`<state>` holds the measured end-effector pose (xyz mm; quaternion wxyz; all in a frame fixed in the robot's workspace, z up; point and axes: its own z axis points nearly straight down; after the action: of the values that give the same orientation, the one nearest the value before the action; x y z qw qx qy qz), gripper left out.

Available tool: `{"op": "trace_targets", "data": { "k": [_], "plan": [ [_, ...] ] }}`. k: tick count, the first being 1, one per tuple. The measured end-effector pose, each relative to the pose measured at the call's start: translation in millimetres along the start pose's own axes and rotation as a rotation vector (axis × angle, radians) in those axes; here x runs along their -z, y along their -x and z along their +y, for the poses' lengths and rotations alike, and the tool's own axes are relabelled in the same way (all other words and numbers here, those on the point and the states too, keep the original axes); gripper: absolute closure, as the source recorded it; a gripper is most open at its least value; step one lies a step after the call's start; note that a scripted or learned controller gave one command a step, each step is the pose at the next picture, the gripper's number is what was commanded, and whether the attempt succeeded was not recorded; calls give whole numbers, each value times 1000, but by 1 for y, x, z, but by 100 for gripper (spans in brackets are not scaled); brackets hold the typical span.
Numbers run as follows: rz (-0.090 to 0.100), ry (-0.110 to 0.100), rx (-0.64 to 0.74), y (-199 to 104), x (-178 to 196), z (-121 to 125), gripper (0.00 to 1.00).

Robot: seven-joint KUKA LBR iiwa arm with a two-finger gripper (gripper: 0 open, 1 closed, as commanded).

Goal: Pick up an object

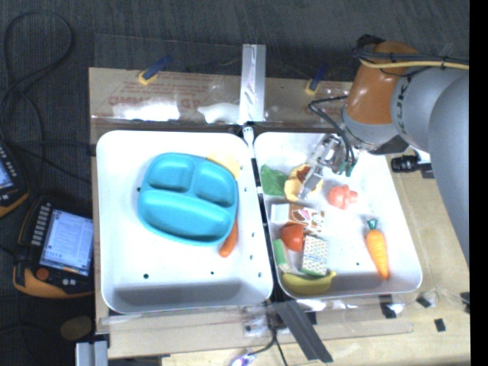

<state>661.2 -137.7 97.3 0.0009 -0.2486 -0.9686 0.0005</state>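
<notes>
My gripper [308,181] hangs low in the right bin [396,204], near its back left part. It is right over a yellow piece [293,188] with something red and brown at its top. A green toy [273,180] lies just to the left. A pink-red toy [342,197] lies just to the right. Further forward are a carrot [377,251], a red tomato [292,236], two patterned boxes [308,219] [315,255] and a banana [308,282]. Nothing is seen lifted.
The left bin [122,265] holds a blue divided plate [187,197], an orange carrot [229,242] at its right edge and a yellow piece [222,162] behind it. The ridge between the two bins [259,219] runs close to the gripper's left. The arm [381,90] comes in from the upper right.
</notes>
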Motion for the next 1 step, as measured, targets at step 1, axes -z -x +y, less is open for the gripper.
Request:
{"op": "trace_targets", "data": {
  "k": [1],
  "plan": [
    [-27, 2, 0, 5, 13, 1, 100]
  ]
}}
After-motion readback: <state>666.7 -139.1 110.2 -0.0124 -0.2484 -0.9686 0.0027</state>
